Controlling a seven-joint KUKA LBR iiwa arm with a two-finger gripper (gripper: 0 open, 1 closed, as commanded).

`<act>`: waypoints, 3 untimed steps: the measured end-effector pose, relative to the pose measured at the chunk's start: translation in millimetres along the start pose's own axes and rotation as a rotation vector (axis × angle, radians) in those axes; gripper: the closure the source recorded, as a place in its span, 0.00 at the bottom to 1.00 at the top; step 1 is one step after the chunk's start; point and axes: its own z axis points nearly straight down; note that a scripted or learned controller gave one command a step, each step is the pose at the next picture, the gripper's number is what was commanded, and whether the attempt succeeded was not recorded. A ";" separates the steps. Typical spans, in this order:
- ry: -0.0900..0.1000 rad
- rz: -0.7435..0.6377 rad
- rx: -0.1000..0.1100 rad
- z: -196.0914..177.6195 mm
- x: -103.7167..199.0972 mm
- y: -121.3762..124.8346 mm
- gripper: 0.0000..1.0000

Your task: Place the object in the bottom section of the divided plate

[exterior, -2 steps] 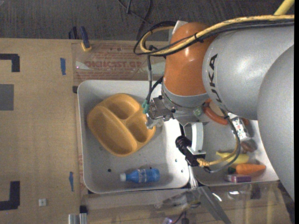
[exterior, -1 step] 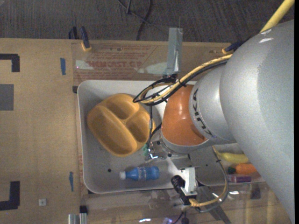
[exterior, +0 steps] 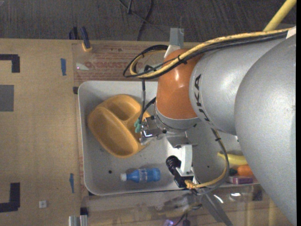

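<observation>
One bin point(exterior: 89, 173) | plate point(exterior: 113, 126) by left wall | bottle point(exterior: 141, 175) near lower rim | jaws: grip unclear

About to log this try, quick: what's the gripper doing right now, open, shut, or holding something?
Gripper: at the right rim of the yellow divided plate; open, shut or holding cannot be told.

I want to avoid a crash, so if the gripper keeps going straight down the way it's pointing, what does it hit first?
Most likely the yellow divided plate: the gripper sits over the plate's right edge, pointing down into the white bin. Depth is hard to judge from this slanted view, so it could instead just miss the rim and meet the bin floor.
</observation>
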 end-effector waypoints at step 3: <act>0.009 0.291 -0.004 97.5 -42.6 -24.7 1.00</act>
